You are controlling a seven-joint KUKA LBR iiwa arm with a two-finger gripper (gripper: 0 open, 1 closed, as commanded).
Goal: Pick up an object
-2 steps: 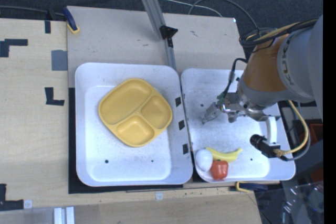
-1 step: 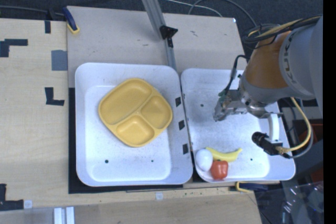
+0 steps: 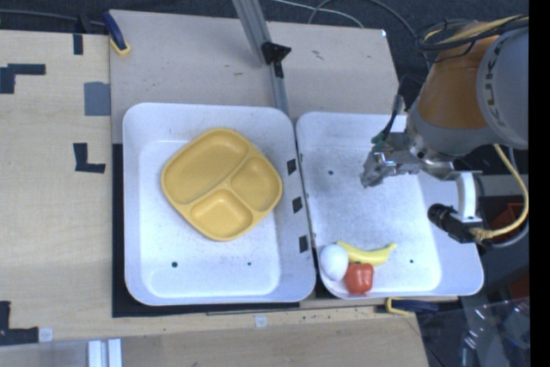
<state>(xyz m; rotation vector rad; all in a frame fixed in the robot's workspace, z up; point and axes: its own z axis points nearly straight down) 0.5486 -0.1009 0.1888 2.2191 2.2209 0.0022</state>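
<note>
Low right, yellow banana (image 3: 371,253), red pepper (image 3: 360,277), white egg (image 3: 332,261)

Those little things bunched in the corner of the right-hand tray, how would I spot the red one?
Find the right bin, under the grey arm. Look along its near edge to the left corner, where three small things huddle. The red one sits nearest the rim, below the yellow banana and right of the white ball.

Two bins sit side by side on the bench (image 3: 51,125): the left bin (image 3: 137,262) holds a divided plate (image 3: 222,183) near its middle. In the right bin (image 3: 447,271), a banana (image 3: 369,253), a ball (image 3: 333,261) and a pepper (image 3: 360,277) cluster touching at the near-left corner. The claw (image 3: 375,172) hangs above that bin's middle, well behind the cluster.
</note>
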